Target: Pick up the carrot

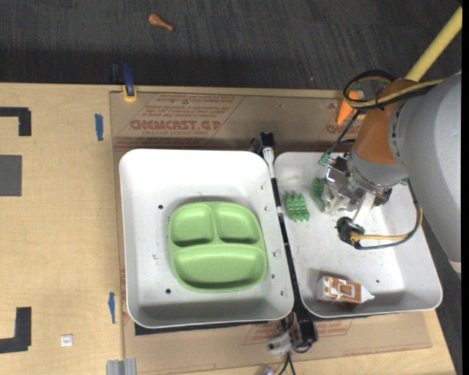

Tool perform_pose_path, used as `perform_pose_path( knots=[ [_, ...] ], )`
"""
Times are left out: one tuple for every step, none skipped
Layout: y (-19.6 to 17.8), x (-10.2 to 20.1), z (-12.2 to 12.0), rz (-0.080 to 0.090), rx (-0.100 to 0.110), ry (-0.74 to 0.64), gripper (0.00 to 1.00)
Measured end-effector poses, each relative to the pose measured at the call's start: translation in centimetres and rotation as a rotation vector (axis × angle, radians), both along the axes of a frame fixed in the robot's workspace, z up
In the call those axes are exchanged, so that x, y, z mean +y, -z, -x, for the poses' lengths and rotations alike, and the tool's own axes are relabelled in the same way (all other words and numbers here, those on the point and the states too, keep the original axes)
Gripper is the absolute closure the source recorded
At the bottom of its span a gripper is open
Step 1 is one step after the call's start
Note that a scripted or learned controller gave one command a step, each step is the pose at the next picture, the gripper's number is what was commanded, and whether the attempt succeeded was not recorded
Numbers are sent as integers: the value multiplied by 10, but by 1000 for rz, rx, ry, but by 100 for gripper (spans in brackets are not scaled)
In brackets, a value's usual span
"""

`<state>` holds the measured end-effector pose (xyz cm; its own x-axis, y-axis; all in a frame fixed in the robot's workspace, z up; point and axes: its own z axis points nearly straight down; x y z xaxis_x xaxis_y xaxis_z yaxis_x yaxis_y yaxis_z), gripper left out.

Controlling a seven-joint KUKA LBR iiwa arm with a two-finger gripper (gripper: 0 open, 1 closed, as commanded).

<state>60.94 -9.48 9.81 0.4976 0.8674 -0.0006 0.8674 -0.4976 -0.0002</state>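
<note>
Starting nearest: brown-and-white packet [341,290], print unreadable, by right bin's [421,282] front rim. Gripper [341,203] mid-bin, its spread cannot be told; bare room nearer. Red lettering [176,123] on cardboard, blurred. Carrot [160,22], seemingly, on dark floor beyond the bench.

One fixed overhead camera, slanted down, both bins [139,220] framed

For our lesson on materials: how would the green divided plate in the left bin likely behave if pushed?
The green plate looks moulded and rigid, so it probably slides whole rather than bending. It lies flat and wide, so tipping seems unlikely.
</note>
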Motion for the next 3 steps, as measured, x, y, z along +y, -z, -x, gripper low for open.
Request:
perform_pose_path(
  knots=[
    [-10,0,0,0,0,-1,100],
    [7,-3,-13,1,-5,-135,100],
    [7,-1,-17,2,-6,-49,100]
  ],
)
